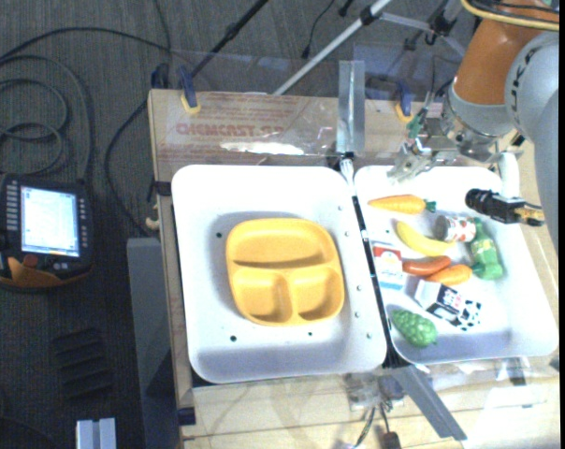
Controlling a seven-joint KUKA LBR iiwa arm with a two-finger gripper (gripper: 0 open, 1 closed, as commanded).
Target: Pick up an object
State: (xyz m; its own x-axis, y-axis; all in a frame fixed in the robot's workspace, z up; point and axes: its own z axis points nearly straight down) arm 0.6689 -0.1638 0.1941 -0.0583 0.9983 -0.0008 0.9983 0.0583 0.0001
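My gripper (414,164) hangs over the far left corner of the right bin (530,330), open, with nothing between its fingers. Just below it in that bin lies an orange carrot (397,203), then a yellow banana (421,239). Further in are a small can (456,227), a green toy (486,258), a red sausage (426,267), a second orange piece (453,274), a white and red box (387,265), a black and white patterned box (454,305) and a knobbly green vegetable (415,327).
The left bin (198,213) holds a yellow divided tray (284,271). A ridge between the bins (362,251) separates them. A clear upright post (351,101) stands behind the bins, close to the gripper's left.
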